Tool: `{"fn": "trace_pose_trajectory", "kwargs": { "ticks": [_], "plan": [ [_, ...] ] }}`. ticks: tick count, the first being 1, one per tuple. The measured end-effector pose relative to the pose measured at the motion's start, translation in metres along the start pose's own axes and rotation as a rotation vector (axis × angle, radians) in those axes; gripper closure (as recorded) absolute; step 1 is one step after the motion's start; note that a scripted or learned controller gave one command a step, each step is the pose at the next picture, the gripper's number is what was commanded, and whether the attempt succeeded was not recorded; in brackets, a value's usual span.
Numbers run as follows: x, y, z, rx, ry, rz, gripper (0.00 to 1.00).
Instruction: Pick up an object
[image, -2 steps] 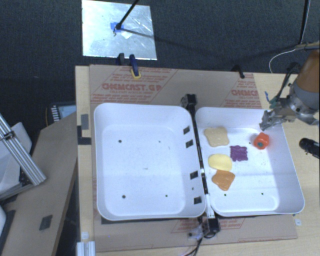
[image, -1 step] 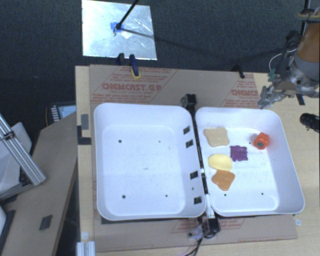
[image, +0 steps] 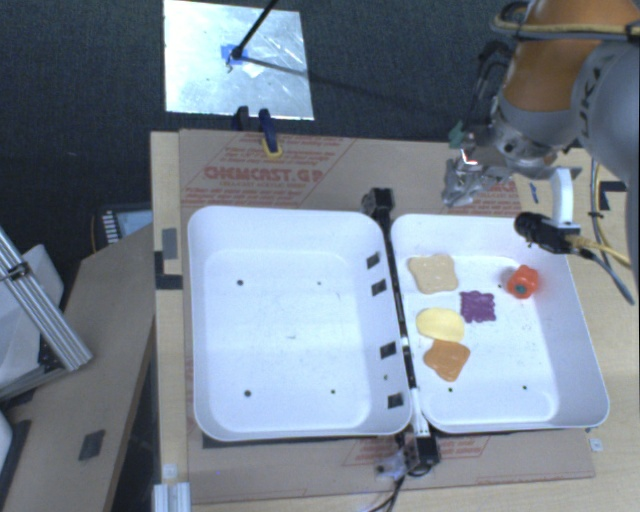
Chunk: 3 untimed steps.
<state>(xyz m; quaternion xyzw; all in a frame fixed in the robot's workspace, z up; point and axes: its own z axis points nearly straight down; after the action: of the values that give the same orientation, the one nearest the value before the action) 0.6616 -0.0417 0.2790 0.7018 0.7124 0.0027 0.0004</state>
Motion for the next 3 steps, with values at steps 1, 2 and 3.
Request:
{"fn": "trace_pose_trajectory", "kwargs": {
  "ticks": [1,2,3],
  "plan": [
    [-0.034,-0.055,0.002,0.006,-0.004,0.017,1.0],
    [-0.043,-0.114,-0.017,0.003,-0.003,0.016,1.0],
    [0.042,-0.136,-0.118,-0.009,0.0,0.001,1.0]
  ]
}}
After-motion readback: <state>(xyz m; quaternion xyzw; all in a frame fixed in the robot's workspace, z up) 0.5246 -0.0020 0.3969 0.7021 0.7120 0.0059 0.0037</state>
